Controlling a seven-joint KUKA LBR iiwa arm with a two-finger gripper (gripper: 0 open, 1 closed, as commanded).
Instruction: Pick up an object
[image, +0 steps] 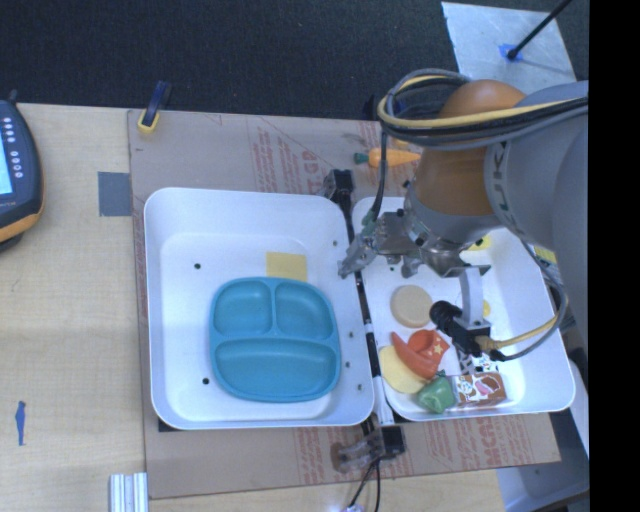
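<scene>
Arm (470, 170): reaches in from the right and stands over the far half of the right bin (555, 370).

Gripper (380, 252): sits at the far left corner of the right bin, just beside the wall shared with the left bin (160, 300). Whether it is apart or together cannot be told from this angle.

Right bin contents: a tan disc (410, 304) lies near the left wall, just below the gripper. Toward the near left corner lies a cluster of a red piece (425, 350), a yellow piece (397, 372) touching it on the left, and a green piece (435, 396) at the near edge. A printed packet (482, 388) lies just beside the green piece along the near edge. All of these rest on the bin floor.

Left bin contents: a blue divided plate (275, 340) lies flat in the middle toward the near edge. A yellow square (287, 265) lies just beyond the plate's far rim.

Both bins rest on a cardboard sheet (250, 140).
</scene>
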